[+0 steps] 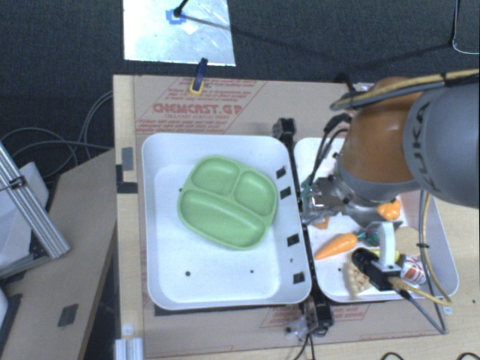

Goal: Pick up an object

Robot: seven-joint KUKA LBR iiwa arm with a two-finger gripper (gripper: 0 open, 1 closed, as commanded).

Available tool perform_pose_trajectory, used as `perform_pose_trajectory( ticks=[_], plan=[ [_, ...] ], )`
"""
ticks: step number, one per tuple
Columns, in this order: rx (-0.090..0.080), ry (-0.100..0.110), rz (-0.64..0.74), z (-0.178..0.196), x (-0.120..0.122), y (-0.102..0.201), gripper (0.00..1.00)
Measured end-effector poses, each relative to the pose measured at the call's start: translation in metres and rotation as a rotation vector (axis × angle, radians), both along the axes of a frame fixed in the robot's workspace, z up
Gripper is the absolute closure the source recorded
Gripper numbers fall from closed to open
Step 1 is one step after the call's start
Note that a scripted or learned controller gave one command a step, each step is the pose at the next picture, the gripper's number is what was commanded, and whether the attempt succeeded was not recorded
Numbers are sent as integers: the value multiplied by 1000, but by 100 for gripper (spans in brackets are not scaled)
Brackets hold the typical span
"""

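Note:
My gripper (318, 203) hangs low over the left edge of the right bin (447, 270), under the grey and orange wrist. An orange toy carrot (337, 244) lies in that bin just below and to the right of the gripper. A small orange piece (321, 220) shows directly under the gripper. Another orange object (389, 210) peeks out from beneath the arm further right. A tan, wedge-shaped item (358, 280) and a small red-and-white can (415, 271) lie near the bin's front edge. The arm hides much of the right bin.
The left bin (166, 276) holds a green divided plate (227, 201) near its middle. A black divider with clips (294, 201) runs between the two bins. A shiny metal sheet (177, 21) lies beyond the bench at the back.

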State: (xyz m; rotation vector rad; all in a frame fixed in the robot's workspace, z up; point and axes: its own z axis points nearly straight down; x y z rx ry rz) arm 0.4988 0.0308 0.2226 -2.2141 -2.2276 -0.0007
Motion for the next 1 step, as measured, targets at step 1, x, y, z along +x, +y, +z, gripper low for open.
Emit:
perform_pose_trajectory(
  ticks=[1],
  plan=[
    [0, -3, -2, -3, 18, -3, 100]
  ],
)
